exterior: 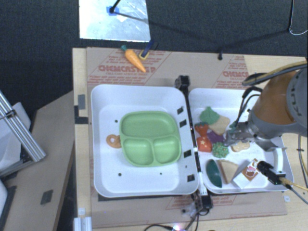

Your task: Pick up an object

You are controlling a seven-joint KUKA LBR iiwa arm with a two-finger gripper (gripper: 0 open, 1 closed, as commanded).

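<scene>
End effector sits low in the right bin, just beside the broccoli, placed for a grasp; grip state cannot be determined

The brown protective sheet under the bins reads "CHEMCAST" in red — repeated across it.

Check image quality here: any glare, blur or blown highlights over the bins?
Camera view: soft overall, low resolution, so the small toy foods in the right bin blur together; the foil sheet at top glares bright; the left bin reads near white but keeps its edges; the gripper is dark and indistinct; the green tray shows even light.
</scene>
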